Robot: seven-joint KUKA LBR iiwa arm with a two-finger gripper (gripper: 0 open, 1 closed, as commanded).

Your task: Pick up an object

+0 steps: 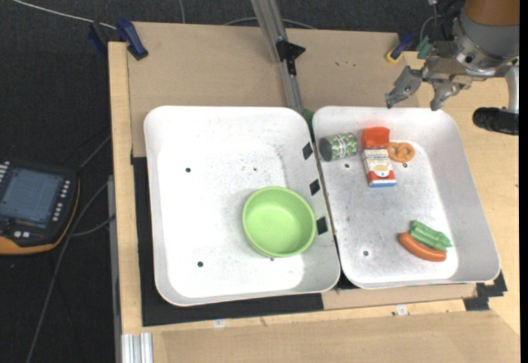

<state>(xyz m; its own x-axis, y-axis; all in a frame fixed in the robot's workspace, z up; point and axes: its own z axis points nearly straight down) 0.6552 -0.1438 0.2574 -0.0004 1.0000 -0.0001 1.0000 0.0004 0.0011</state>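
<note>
My gripper hangs above the far edge of the right bin, fingers spread open with nothing between them. Below it in that bin lie a small green-labelled can on its side, a red and white carton, and an orange pretzel-like ring beside the carton. Near the bin's front right are a green pod and an orange carrot-shaped piece, touching. A light green bowl sits upright in the left bin, near its front right.
A slanted metal pole rises behind the bins, between them. A teach pendant lies off the bench at the left. Blue clamps grip the bench's far corners. Black clips mark the seam between the bins.
</note>
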